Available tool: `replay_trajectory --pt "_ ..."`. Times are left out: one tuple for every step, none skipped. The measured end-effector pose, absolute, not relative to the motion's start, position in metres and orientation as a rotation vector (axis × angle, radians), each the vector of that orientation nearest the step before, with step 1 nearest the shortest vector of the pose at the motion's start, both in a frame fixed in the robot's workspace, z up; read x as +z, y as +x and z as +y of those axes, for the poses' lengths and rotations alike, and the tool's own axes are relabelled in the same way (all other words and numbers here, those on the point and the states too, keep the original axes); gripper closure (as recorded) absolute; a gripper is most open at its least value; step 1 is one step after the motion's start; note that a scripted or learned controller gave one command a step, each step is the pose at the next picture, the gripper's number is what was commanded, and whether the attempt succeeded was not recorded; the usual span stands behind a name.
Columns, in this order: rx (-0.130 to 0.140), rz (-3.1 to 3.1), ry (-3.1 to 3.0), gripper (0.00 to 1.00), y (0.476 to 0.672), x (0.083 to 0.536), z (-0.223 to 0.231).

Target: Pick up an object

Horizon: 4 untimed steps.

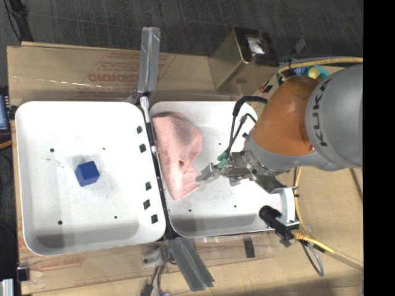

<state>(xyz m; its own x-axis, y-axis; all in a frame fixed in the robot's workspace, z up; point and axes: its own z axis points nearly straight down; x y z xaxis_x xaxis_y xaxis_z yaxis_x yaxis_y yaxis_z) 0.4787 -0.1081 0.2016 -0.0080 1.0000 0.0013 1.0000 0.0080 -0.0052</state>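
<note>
So we've got the gripper down in the right bin, with its tips right at the lower right edge of the pink cloth. The fingers look drawn close together at the fabric's edge, but we honestly can't tell whether there's any cloth pinched between them or whether they're just touching it, since that spot is small and a bit blurry. The rest of the cloth spreads away from the tips, up and toward the divider between the two bins, bunched in soft folds. Way past the cloth, on the far side of the divider from the fingers, a blue cube sits alone in the left bin.

Our read is that the cloth is the target here and we're at the pinch stage. To do it well we'd want the tips to bite into a fold, not skim the flat edge, since a thin single layer slips out easily. We'd close firmly, then lift straight up and slowly, watching that the fabric actually rises with the fingers before we call it picked.
</note>
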Motion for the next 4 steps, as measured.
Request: replay_trajectory --pt "0.002 -2.316 -2.121 0.00 0.562 0.092 -0.123" --pt "0.001 -2.339 -2.095 0.00 0.640 0.092 -0.103" --pt "0.003 -2.469 -1.937 0.00 0.575 0.092 -0.126" --pt "0.001 -2.566 -1.811 0.00 0.657 0.092 -0.117"
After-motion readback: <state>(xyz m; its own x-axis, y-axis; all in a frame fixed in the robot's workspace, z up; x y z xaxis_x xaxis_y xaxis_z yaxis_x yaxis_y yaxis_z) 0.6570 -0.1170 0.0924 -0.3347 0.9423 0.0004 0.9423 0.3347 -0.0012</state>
